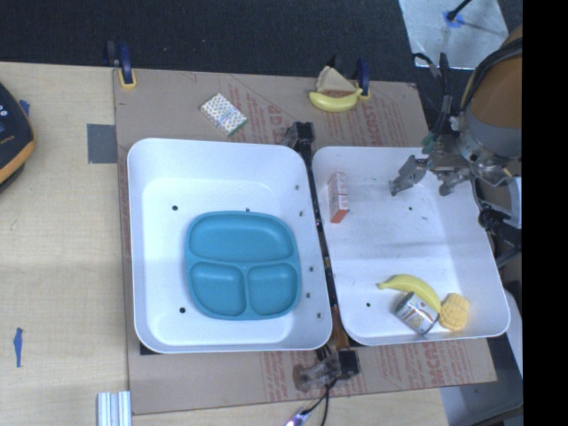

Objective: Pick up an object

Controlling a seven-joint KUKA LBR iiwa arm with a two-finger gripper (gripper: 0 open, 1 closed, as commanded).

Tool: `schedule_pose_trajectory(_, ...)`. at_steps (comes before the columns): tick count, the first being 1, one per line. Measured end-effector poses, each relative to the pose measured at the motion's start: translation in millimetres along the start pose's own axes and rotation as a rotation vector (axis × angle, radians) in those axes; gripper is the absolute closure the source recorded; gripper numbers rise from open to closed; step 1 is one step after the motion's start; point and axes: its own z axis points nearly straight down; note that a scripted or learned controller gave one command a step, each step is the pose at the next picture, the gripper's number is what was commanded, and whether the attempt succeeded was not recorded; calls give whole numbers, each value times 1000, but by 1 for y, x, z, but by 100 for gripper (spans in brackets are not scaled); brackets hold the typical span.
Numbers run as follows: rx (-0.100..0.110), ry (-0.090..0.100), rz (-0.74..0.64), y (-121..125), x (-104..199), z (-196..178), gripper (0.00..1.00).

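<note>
White right bin (461, 238): banana (408, 287), can (414, 314), corn (454, 311) clustered near corner; carton (338, 196) alone by left wall. Gripper (428, 176), jaws apart, nothing between them, hovers at far end. I'd pick the isolated carton, descending square across it.

Two glossy white plastic bins (142, 238); matt blue plastic divided tray (241, 264), centre left; shiny metal can (414, 314), lower right; smooth yellow banana (410, 286) beside it; brown cardboard sheet (266, 105) beneath.
</note>
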Motion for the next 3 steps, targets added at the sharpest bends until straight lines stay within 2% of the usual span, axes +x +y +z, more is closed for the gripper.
schedule_pose_trajectory(1, 1, 0, 1, -73, -34, 46, 0)
schedule_pose_trajectory(2, 2, 1, 0, -111, -2, 105, 0)
schedule_pose_trajectory(3, -2, -1, 2, -73, -60, 76, 0)
